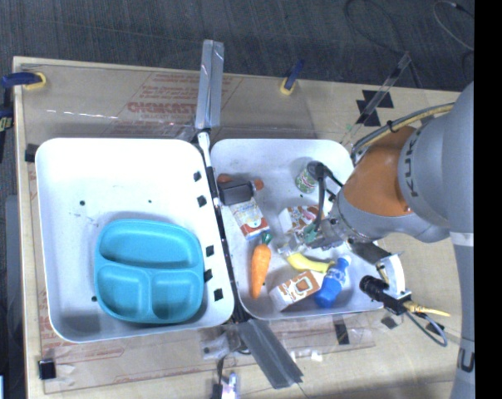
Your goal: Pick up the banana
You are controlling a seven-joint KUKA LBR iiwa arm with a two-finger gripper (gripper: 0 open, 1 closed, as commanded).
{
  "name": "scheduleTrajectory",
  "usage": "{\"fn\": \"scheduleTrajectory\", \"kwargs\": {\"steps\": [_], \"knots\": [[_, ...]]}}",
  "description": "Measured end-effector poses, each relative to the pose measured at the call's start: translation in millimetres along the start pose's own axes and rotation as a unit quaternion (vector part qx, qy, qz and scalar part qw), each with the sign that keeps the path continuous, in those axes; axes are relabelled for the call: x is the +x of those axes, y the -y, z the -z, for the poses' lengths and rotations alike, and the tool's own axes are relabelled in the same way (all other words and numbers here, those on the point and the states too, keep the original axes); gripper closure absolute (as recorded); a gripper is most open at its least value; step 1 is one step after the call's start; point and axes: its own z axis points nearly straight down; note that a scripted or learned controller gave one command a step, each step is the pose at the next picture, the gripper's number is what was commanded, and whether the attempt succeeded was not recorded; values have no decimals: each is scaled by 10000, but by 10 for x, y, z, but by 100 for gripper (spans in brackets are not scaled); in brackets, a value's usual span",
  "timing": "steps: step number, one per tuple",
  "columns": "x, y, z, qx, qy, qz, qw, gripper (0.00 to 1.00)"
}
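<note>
The desk [110, 90] carries 2 shallow white bins side by side. The left bin [68, 173] holds a light blue divided tray [150, 270] with 3 compartments, lying toward its near side.

The right bin [268, 152] is crowded. The banana [305, 263] lies near the bin's front, yellow and curved, with its right part hidden under the hand. Just left of it an orange carrot [259, 270] lies with its point toward the front edge. In front of the banana sits a small carton [297, 289] with a brown and white print, and beside that, to the right, a blue bottle [332, 283] rests at a tilt. Behind the carrot lies another small red and white carton [250, 217], and farther back a dark box [234, 191] sits against the divider. A green and white can [307, 179] lies near the back right corner.

The grey arm [434, 173] with its orange band reaches in from the right, and the hand [317, 238] is low in the right bin, just above the banana's right end among clear wrappers. I cannot tell how the hand is set, as the wrist and clutter hide it.
</note>
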Motion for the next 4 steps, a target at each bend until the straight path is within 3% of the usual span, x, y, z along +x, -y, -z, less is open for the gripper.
{"fn": "scheduleTrajectory", "kwargs": {"steps": [1,2,3,4], "knots": [[253,-539,846,-16,1,-1347,9909,100],[252,-538,845,-15,-1,-1349,9909,0],[87,-445,136,-124,42,-1095,9939,0],[410,-449,-47,-51,7,-899,9959,0]]}}
